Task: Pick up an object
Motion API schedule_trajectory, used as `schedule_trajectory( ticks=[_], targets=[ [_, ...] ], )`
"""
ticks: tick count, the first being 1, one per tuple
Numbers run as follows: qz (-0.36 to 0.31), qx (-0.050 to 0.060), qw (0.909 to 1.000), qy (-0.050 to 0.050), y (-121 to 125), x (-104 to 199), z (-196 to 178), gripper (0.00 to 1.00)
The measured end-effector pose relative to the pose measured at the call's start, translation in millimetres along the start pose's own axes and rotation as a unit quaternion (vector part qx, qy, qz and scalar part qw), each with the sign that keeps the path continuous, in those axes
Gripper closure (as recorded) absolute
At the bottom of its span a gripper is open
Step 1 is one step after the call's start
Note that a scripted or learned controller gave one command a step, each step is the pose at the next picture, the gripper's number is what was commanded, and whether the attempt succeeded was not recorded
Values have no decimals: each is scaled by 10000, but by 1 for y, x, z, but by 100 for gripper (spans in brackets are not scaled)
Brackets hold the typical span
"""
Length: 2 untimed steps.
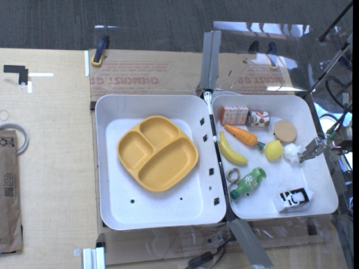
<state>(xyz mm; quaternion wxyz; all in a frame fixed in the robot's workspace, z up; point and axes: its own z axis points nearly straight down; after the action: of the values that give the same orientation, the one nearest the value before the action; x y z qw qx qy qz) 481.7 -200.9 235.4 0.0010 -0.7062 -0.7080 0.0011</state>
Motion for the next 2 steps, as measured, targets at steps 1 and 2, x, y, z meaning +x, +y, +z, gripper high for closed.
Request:
schedule_trajectory(
  ticks=[1, 2],
  targets=[
    [-1488, -20, 9889, -10, 133, -21, 117, 0],
    [-1608, -15, 9870, -6, 93, 4, 143, 0]
  ],
)
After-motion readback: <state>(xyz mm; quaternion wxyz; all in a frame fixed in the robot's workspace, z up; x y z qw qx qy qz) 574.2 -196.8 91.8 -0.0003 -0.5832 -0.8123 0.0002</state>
